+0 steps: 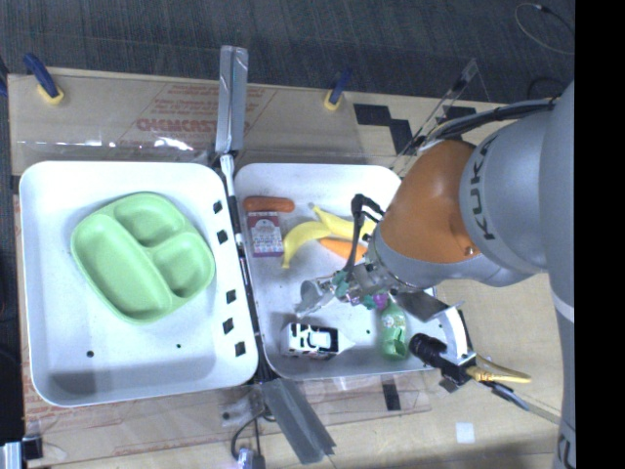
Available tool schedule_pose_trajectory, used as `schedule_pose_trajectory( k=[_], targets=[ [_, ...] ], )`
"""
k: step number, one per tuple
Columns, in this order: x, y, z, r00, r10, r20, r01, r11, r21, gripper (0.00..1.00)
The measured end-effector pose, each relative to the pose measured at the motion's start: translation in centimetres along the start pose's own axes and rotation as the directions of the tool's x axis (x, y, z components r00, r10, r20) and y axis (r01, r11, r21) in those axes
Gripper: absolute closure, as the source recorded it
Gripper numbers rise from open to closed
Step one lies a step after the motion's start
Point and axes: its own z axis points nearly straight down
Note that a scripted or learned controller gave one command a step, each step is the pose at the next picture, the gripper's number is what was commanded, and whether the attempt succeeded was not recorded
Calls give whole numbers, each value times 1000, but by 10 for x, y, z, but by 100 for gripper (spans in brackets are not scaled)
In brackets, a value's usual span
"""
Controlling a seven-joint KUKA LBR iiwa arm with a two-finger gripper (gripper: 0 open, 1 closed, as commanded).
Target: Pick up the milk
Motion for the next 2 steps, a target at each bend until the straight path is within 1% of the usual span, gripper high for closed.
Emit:
schedule_pose_trajectory(
  k=[1,2],
  targets=[
    [3,2,76,962,-274,-3,274,962,-4,0],
    [3,2,69,960,-279,-7,279,960,0,100]
  ],
)
